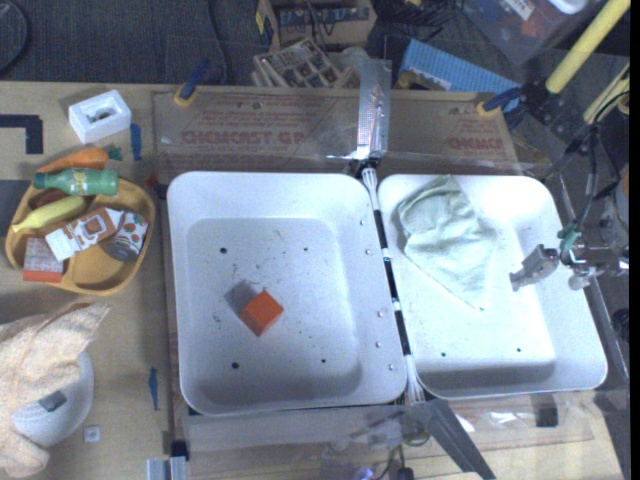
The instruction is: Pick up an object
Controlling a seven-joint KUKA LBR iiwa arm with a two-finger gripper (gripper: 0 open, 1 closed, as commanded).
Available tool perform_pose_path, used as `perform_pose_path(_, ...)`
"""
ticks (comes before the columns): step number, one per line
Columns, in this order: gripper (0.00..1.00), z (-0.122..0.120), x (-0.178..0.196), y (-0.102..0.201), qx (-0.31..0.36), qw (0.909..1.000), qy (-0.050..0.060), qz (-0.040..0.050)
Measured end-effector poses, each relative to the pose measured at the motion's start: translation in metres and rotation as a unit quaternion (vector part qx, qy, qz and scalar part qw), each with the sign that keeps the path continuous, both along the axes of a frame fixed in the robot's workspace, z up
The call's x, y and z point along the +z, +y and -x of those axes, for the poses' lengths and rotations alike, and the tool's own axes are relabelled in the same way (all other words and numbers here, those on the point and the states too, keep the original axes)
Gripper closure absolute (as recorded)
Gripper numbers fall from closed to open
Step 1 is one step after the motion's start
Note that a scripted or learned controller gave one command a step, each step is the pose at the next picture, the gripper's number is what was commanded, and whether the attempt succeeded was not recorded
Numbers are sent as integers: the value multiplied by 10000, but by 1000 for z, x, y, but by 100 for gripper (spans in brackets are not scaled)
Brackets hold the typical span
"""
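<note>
Hovering at the right side of the frame, the grey two-finger gripper [531, 267] sits over the right-hand shallow white plastic bin [520, 368], near that bin's right wall and about halfway down it. Whether it is spread wide or drawn narrow cannot be told from this slanted view, and nothing can be seen held in it. Just to its left, in the upper left part of the same bin, lies a crumpled pale white-green cloth [450, 236]; the gripper is beside the cloth's right edge, and it is not clear whether they touch. The other candidate is a small orange block [264, 312], which rests on the floor of the left-hand white bin [200, 208], a little left of and below that bin's centre, with a dark grey patch just above and left of it that may be a shadow or a second small piece. The block is well apart from the gripper, with the seam between the two bins lying between them. As a judgement, the pick is not yet done: both things rest in their bins and nothing is lifted. What is left is the whole grasp, namely settling over one thing, most likely the nearby cloth, closing on it and raising it clear.
</note>
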State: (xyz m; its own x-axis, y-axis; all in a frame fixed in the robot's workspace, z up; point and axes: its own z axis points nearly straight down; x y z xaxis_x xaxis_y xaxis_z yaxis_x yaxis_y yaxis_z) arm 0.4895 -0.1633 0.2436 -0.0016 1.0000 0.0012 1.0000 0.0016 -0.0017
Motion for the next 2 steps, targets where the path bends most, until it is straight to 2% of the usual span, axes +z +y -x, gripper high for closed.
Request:
perform_pose_path(1,0,-29,27,48,-425,9991,-23,12)
perform_pose_path(2,0,-105,9,90,-367,9993,-21,13)
